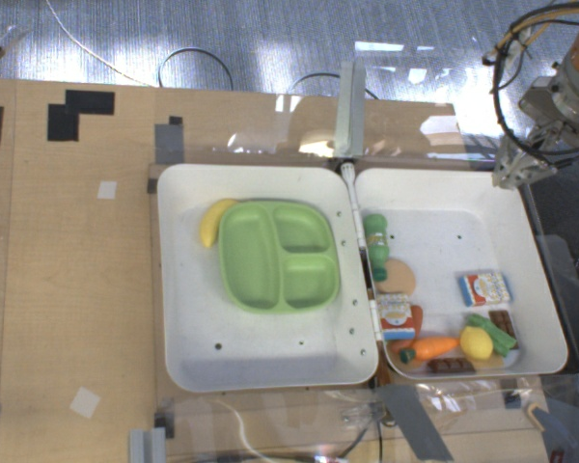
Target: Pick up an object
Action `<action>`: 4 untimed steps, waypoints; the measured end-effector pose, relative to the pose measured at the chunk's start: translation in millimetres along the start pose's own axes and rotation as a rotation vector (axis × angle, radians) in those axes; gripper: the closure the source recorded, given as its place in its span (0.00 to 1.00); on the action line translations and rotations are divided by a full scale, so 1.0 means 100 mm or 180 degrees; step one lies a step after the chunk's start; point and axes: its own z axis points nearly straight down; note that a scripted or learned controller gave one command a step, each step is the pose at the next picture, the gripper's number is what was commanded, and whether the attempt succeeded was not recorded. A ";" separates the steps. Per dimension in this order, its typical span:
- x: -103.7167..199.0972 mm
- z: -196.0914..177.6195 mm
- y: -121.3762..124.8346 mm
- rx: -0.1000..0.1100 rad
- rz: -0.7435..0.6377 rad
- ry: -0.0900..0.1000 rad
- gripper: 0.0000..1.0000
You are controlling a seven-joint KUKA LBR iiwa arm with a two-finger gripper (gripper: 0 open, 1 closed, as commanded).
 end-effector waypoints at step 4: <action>0.38 1.61 0.74 0.0069 0.0251 -0.0001 0.00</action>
